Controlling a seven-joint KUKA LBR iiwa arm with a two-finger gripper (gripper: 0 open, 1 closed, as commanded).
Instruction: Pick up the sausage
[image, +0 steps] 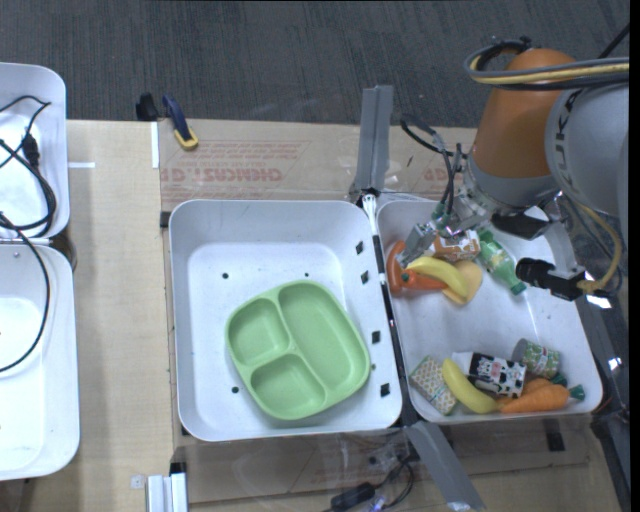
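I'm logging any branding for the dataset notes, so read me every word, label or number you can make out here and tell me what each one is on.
"CHEMICAL GU...", red print, upside down and partly cut off, on the cardboard sheet behind the bins; reading uncertain.
"KU...", grey vertical letters on the arm; the rest is out of frame.
Packaging on the black-and-white carton and small can: too small to read.

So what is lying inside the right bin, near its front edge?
Along the front of the right bin lie a banana, a carrot, a black-and-white carton and a small can. The carton covers part of the banana.
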